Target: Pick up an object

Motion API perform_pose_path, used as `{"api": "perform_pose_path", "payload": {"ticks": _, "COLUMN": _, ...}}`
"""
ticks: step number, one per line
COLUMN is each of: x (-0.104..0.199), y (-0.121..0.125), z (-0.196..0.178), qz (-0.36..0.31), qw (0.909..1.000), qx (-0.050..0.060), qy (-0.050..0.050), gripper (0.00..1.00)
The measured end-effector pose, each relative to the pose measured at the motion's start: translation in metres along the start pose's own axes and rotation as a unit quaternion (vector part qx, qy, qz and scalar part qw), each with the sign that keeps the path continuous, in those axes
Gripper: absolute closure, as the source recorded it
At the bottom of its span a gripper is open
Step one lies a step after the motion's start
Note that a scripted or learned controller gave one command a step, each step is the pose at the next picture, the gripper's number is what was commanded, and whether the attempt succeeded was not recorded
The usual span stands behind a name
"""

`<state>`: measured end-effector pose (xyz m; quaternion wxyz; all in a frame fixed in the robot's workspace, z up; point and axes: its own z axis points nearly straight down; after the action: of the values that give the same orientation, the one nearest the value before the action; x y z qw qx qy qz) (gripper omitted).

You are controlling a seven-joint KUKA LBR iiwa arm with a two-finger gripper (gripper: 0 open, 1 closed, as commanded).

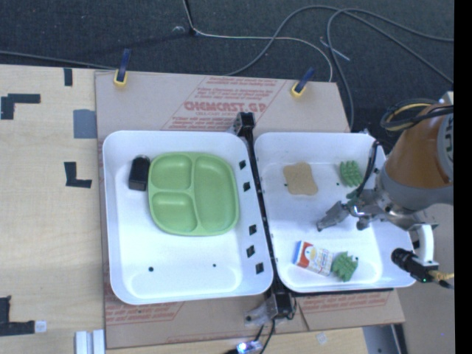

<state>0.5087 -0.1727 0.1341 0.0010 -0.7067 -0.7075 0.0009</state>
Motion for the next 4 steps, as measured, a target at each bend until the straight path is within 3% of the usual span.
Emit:
{"api": "perform_pose_path", "payload": {"ticks": 1, "x": 0.0, "y": 0.0, "z": 0.051, "qz": 0.0, "qw": 1.0, "qx": -0.001, "qy": -0.001, "gripper": 0.0}}
{"api": "perform_pose_path", "payload": {"ticks": 2, "x": 0.0, "y": 0.001, "z": 0.038, "qz": 0.0, "qw": 1.0, "qx": -0.002, "qy": -0.002, "gripper": 1.0}}
{"api": "perform_pose_path", "payload": {"ticks": 4, "x": -0.012, "y": -0.012, "z": -0.074, "qz": 0.0, "qw": 1.0, "qx": -0.002, "qy": -0.001, "gripper": 1.0}}
